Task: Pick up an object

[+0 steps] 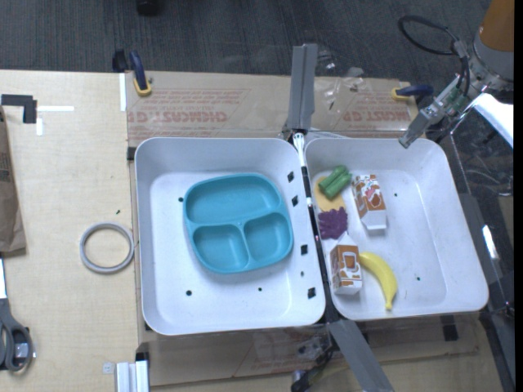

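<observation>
Hovering: gripper (409, 137) hangs at the right bin's (433, 296) far rim, above and apart from the goods; how wide it stands I cannot tell, and nothing shows in its grasp
Targets: green piece (333, 182), purple piece (332, 222), two cartons (369, 202) and banana (382, 276) bunch along the left wall; awkward, judging by the crowding
Left bin (155, 243): blue tray (238, 222) sits centred
</observation>
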`<state>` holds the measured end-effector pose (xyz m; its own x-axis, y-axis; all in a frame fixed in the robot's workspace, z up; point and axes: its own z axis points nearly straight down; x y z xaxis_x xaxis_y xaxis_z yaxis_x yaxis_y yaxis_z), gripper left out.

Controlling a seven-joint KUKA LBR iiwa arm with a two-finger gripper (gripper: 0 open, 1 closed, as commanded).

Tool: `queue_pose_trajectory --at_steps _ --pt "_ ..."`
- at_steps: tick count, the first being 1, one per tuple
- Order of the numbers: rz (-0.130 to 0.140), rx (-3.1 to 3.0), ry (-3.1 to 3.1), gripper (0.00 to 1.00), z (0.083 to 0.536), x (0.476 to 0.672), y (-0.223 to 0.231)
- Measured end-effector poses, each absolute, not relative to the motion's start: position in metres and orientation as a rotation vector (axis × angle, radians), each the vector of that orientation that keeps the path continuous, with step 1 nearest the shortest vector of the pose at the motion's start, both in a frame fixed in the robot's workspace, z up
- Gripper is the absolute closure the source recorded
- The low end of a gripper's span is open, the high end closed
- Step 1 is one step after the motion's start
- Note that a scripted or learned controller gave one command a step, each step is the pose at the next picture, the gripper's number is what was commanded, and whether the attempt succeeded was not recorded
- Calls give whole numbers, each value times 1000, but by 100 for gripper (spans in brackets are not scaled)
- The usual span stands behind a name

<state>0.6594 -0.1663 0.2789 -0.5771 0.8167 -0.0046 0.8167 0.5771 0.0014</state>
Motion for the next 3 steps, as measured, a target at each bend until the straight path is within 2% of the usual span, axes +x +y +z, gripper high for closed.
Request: queue_pose_trajectory --at_steps 1,2,3 --pt "-2 1482 2769 0 182 593 -214" --pt "-1 1732 2622 0 108 521 -222" --pt "0 1554 2729 0 158 545 -146"
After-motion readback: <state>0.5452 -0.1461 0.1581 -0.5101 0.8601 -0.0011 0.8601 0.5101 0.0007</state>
